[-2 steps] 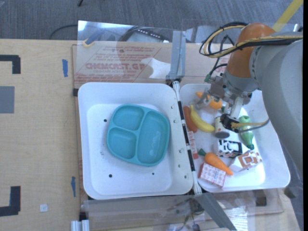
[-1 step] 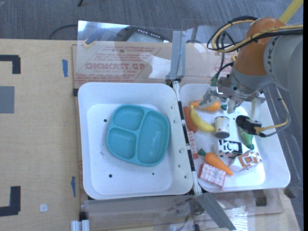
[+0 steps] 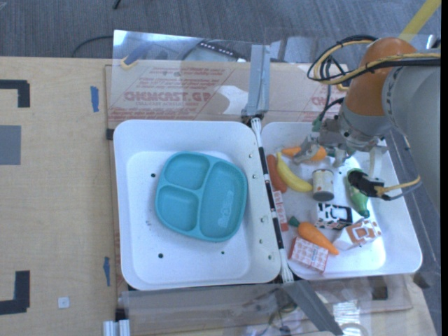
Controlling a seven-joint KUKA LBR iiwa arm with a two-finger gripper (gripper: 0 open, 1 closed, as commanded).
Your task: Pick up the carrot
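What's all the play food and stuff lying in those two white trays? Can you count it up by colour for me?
Orange: 3, a carrot, a second orange piece under the gripper, and one by the divider
Yellow: 1, banana
Green: 1, vegetable
Blue: 1, divided plate
Tan: 1, small can
Printed cartons: 3
Total: 10

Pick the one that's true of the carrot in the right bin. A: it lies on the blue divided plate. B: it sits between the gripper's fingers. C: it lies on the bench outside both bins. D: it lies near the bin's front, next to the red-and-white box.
D: the carrot lies on the right bin floor toward the front, beside the red-and-white box, well away from the gripper.
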